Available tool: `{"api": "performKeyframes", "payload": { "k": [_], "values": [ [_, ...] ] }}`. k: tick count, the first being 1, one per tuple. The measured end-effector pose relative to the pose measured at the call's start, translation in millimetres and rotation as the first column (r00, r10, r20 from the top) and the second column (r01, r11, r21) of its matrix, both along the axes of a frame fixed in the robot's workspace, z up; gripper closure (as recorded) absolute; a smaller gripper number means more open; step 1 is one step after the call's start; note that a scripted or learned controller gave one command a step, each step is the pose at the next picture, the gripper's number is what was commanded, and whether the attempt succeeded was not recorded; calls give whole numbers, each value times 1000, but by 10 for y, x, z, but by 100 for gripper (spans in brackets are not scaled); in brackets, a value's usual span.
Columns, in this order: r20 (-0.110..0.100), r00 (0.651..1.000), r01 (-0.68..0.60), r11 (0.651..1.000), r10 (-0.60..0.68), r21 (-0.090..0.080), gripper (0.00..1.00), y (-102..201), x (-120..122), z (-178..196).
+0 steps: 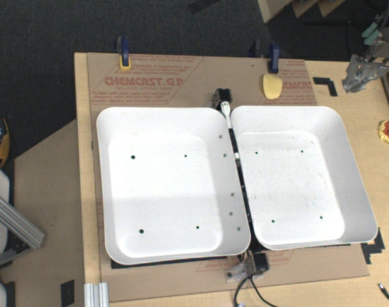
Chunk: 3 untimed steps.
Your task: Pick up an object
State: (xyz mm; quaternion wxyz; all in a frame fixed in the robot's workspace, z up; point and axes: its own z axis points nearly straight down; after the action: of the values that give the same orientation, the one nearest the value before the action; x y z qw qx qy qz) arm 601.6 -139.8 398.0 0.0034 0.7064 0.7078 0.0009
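Bins [162, 123] side by side — shallow, white, with dark dots.

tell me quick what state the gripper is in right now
Gripper: at the far right edge beyond the right bin, holding nothing visible; open or closed cannot be told.

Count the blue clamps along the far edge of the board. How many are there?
2. One clamp grips the far edge above the left bin; the other clamp stands above the right bin, beside a yellow piece.
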Motion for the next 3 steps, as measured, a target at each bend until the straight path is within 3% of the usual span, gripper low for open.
{"api": "performKeyframes", "payload": {
  "k": [1, 2, 3],
  "values": [
    [-13, 1000, -7, 1000, 7, 7, 100, 785, 572, -978],
    [-7, 1000, 4, 1000, -4, 4, 100, 682, 151, -584],
    [-11, 1000, -1, 1000, 1, 5, 100, 1027, 336, -1103]
  ]
}}
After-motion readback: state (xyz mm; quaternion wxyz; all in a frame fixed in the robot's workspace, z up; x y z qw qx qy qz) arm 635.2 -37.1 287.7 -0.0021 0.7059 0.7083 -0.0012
